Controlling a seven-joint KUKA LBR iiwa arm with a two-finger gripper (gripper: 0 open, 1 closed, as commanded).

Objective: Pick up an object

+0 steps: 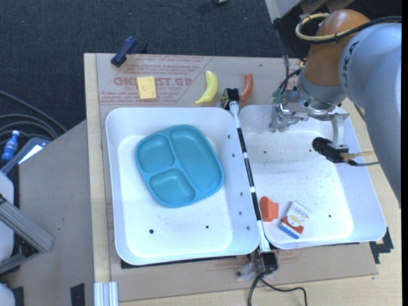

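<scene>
Reaching in from the right of the frame, the arm [357, 50] is seen above the upper part of the right bin [363, 190], the gripper [285, 116] hanging near the bin's top left corner; its state cannot be told. An orange piece [268, 208] and a small carton [295, 220] are found at the bin's lower left. A blue tray [179, 164] is held by the left bin [127, 222]

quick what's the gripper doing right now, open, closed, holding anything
Gripper: cannot be told whether open or closed. It sits over the far end of the right bin, with nothing seen in it.
</scene>
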